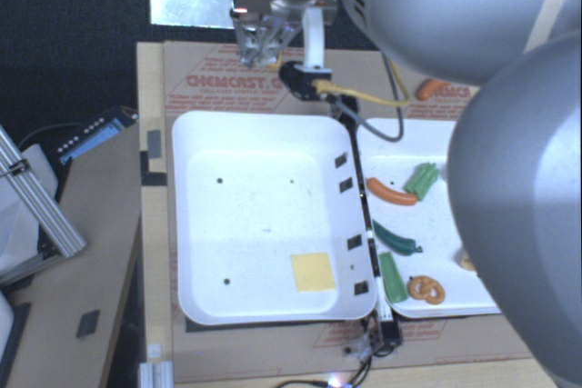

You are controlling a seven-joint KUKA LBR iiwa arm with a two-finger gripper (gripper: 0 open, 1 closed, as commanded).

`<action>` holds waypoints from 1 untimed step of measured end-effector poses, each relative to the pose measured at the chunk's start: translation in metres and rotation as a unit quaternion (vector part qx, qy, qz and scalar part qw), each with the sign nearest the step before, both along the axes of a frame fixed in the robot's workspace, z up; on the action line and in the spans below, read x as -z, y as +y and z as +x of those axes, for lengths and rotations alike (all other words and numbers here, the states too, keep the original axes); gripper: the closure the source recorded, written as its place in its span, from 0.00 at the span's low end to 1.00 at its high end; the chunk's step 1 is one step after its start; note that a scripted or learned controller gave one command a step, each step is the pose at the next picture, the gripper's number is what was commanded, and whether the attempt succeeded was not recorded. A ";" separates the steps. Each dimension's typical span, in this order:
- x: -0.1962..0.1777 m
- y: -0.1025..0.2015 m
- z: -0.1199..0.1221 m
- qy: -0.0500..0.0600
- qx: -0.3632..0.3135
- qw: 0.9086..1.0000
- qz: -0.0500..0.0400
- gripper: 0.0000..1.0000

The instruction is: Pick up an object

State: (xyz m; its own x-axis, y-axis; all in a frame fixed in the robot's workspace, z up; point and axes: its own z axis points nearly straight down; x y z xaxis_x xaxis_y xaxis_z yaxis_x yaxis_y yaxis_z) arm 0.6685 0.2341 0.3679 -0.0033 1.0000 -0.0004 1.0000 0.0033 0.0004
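The left bin (pixel 195 195) holds a flat yellow square (pixel 313 272) near its front right corner; the rest of its floor is bare, with open room all round the square except toward the divider (pixel 359 195) between the bins. Above the left bin's far edge, over the cardboard (pixel 209 82), hangs the gripper (pixel 259 50), raised clear of both bins; whether it is released or clenched cannot be told. The grey arm (pixel 473 4) sweeps in from the right and covers much of the right bin (pixel 455 309). There, close to the divider, lie an orange sausage (pixel 391 193), a light green piece (pixel 422 180), a dark green pepper (pixel 396 240), a green pod (pixel 393 277) and a pretzel (pixel 426 289).
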 end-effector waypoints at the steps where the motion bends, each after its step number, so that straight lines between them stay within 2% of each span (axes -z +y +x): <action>1: 0.003 0.000 0.000 -0.001 0.000 1.000 0.000 1.00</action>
State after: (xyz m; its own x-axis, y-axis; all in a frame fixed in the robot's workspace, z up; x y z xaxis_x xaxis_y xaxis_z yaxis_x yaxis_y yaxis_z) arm 0.6686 0.2341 0.3646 -0.0031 1.0000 -0.0002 1.0000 0.0031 0.0021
